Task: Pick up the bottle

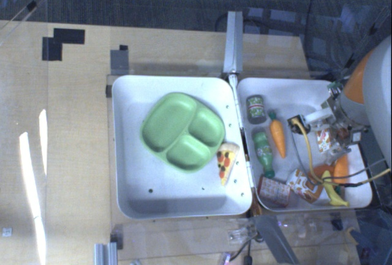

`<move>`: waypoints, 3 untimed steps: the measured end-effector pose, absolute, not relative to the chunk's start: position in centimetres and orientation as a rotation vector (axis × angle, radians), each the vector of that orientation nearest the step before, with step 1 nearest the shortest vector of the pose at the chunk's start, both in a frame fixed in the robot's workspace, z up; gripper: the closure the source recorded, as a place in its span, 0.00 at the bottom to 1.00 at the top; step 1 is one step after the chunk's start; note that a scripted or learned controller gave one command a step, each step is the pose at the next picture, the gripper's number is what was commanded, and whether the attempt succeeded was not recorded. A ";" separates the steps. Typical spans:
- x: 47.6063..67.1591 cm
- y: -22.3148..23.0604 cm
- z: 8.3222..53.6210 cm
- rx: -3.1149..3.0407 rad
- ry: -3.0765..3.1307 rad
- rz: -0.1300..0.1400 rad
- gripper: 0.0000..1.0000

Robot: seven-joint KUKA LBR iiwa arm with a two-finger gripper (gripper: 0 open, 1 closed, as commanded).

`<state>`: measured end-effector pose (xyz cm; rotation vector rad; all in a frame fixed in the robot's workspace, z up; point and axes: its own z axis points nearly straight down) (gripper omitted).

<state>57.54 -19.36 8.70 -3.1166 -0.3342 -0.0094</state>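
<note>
Reaching in from the right, the grey KUKA arm [373,83] with its orange band hangs over the far right part of the right-hand bin [288,89], its gripper [334,120] low above a clutter of small packets; whether the claw is apart or together cannot be told from this slanted overhead view, and nothing can be seen clamped in it. The green bottle [264,153], the object of the task, lies on its side along the left wall of that same bin, just beside the divider, its cap end toward the near edge and well apart from the gripper. An orange toy carrot [278,137] lies just to the bottle's right, roughly parallel to it, and a small dark can [255,107] sits beyond the bottle toward the far wall. Near the front edge are a reddish-brown carton [274,191], an orange-and-white box [303,185] and a yellow banana [332,193], with an orange item [340,167] beside them. A yellow cable [306,150] trails from the tool down across the bin. In the left-hand bin [131,153], a pale green divided plate [182,130] lies near the centre, and a toy pizza slice [225,163] rests against the right wall, just beside the plate's edge. Both bins sit on a light wooden bench [61,135].
</note>
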 end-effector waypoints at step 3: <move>48.8 -20.5 16.0 -3.109 -0.452 -0.005 0.00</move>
